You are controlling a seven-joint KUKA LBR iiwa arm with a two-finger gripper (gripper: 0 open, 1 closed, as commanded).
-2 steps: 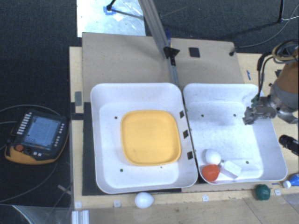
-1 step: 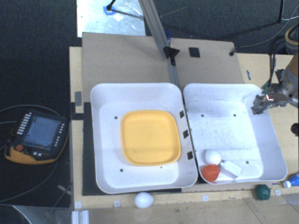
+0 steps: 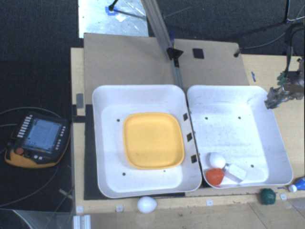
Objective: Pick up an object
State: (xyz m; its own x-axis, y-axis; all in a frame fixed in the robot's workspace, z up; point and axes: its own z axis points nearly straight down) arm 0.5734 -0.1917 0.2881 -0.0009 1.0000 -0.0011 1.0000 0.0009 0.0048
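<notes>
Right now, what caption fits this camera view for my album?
Yellow plate in the left bin; the tool hovers at the right bin's far edge.

**Cut Off at the Edges, Too Small to Read**

The gripper sat at the right edge, the arm behind it cropped out, and its fingers were too small to make out. A blue object was cut by the same edge. The pendant's screen was unreadable.

High fixed camera, slanted down, both bins
</notes>
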